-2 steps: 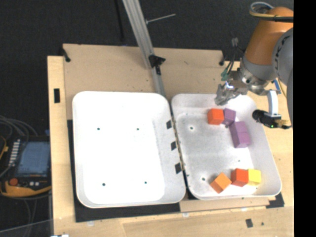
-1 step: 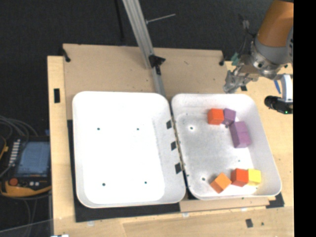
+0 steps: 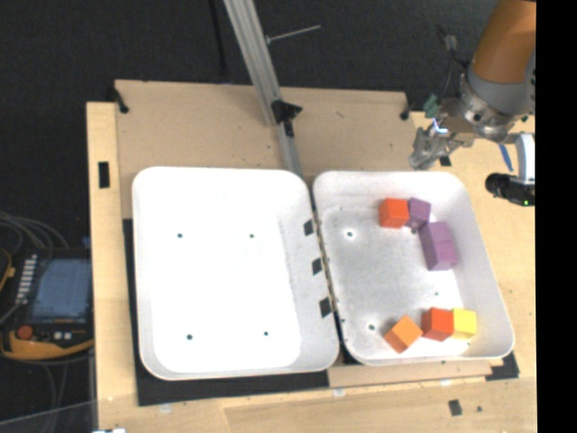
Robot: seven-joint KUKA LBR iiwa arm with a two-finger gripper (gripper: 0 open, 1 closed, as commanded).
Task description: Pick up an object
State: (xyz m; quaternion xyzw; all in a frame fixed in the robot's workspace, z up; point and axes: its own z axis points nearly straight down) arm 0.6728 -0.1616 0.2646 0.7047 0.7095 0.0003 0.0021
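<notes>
Six blocks in right bin (image 3: 478, 242): orange block (image 3: 393, 213) and purple blocks (image 3: 438, 244) upper part, others lower right. End effector (image 3: 431, 148) above bin's top edge, grip state indiscernible.

Six coloured blocks (image 3: 440, 244) lie in the right bin (image 3: 361, 278).

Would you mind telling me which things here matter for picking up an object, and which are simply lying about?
Belonging to the job:
- claw
- orange block
- small purple block
- long purple block
- tilted orange block
- red block
- yellow block
- right white bin

Lying about:
- left white bin
- slanted metal rail
- blue-screened device
</notes>
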